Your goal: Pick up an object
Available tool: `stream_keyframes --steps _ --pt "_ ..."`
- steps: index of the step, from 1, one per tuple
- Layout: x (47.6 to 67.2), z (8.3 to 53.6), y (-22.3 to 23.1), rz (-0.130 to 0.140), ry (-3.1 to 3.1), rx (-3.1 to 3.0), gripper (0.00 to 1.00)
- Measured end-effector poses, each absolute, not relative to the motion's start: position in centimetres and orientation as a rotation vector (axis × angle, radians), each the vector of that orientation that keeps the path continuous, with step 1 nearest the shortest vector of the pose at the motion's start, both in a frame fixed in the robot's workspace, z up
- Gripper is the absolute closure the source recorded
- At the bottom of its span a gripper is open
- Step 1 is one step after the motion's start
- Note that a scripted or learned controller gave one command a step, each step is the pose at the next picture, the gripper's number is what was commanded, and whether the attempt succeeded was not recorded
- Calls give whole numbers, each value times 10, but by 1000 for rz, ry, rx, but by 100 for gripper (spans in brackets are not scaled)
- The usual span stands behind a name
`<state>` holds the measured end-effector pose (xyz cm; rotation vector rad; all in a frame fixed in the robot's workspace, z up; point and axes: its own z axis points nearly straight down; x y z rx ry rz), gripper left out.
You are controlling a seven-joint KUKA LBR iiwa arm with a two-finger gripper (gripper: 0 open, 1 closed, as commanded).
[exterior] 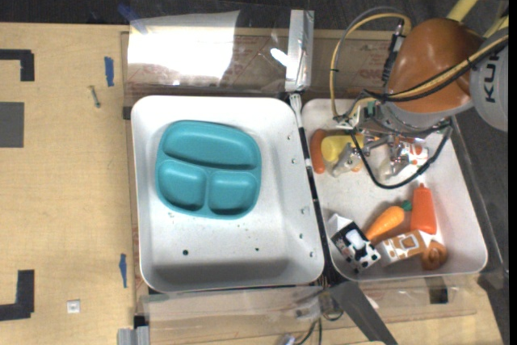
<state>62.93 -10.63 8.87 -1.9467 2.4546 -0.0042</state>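
Observation:
My gripper (373, 157) hangs low over the upper part of the right bin (473, 214), under the orange wrist band, with black cables looped around it. A yellow toy (330, 148) lies just to its left, and a small orange piece (317, 159) sits against the bin's left wall. Nearer the front lie a carrot (385, 222), an orange bottle (423, 209), a black-and-white cow toy (355, 245), a small carton (402, 245) and a brown piece (435, 256).
The left bin (218, 258) holds a teal divided tray (208, 167) in its upper half. A clear plastic sheet lies behind the bins. Bare white floor shows in the middle of the right bin, below the gripper.

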Motion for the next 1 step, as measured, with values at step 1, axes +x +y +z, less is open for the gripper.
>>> stream_keyframes --steps 1 --pt "649 88 -136 -6 2436 -1969 0"
